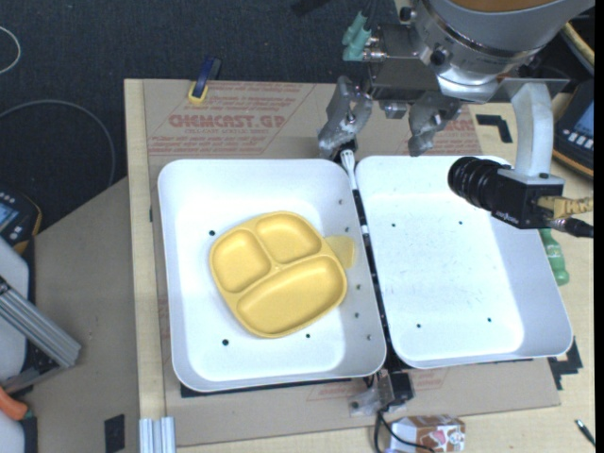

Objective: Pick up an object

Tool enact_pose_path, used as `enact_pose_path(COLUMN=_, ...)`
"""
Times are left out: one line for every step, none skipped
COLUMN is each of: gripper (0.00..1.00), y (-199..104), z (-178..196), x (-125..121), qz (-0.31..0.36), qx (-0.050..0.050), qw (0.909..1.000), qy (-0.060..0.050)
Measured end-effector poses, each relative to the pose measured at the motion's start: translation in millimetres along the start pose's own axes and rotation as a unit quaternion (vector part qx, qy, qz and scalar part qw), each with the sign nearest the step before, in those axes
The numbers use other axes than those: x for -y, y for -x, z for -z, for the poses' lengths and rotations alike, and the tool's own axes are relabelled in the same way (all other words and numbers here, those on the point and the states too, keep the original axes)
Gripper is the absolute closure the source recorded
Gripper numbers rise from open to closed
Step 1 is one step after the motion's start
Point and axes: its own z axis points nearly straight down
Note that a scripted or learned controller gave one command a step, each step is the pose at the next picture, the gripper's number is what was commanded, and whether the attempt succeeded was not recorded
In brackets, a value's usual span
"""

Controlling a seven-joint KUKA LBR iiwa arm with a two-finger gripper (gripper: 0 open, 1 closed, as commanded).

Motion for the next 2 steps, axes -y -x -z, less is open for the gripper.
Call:
enact_pose_path(gripper=1.0, y=2, z=12, x=-1, qz=-0.002, qx=0.0, qw=1.0, qy=0.002)
enact_pose_path(gripper=1.0, y=-56, z=-32, x=1, qz=0.0, qx=0.002, qw=1.0, qy=-0.005)
